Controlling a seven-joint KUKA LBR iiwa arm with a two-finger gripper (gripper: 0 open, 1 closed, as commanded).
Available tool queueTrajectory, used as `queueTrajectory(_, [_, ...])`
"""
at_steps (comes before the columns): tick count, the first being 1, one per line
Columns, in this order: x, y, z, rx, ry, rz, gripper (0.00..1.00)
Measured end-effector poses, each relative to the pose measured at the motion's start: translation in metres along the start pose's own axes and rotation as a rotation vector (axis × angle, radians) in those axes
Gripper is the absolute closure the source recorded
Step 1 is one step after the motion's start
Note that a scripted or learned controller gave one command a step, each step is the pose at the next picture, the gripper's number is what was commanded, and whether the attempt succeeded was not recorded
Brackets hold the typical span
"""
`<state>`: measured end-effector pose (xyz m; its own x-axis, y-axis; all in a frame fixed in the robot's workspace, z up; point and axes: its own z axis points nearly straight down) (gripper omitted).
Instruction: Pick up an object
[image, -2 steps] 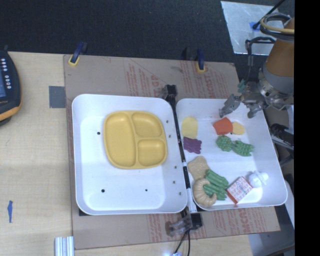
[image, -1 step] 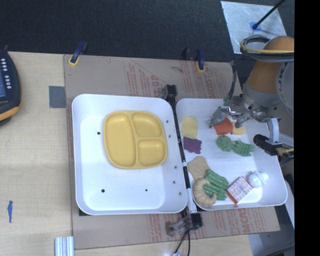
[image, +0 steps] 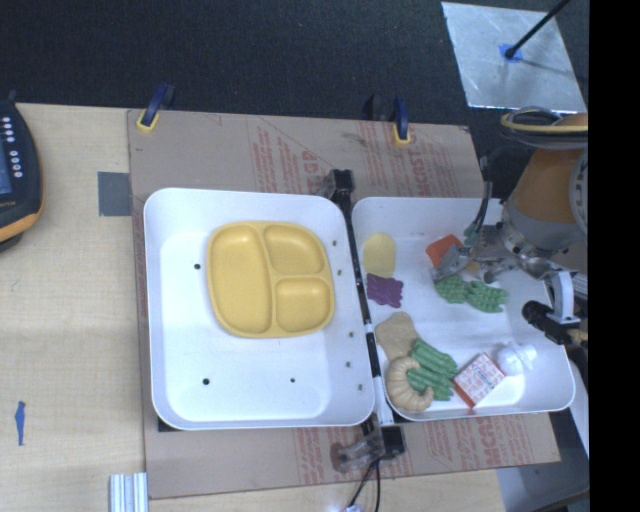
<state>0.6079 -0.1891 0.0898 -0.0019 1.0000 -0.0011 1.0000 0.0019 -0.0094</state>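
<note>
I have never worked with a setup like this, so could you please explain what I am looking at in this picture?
This is one camera fixed above a bench, looking down at a slant. The grey and orange shape at the right is a robot arm, and the metal part at its end is its gripper, a two-finger claw. Its job here is to pick up an object.

Two shallow white bins sit side by side. The left bin holds a yellow divided plate. The right bin holds small toy items: a pale yellow piece, a purple piece, an orange piece, a green leafy piece, green beans, a tan pretzel and a small red and white box.

The gripper is low in the right bin, beside the orange and leafy green pieces. I cannot tell whether it has gripped anything.
</note>
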Motion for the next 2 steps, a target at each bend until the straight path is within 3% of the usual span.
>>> queueTrajectory(1, [0.059,0.044,-0.003,-0.010,0.002,-0.009,0.00])
queueTrajectory(2, [0.032,0.049,-0.003,-0.010,0.000,0.000,0.00])
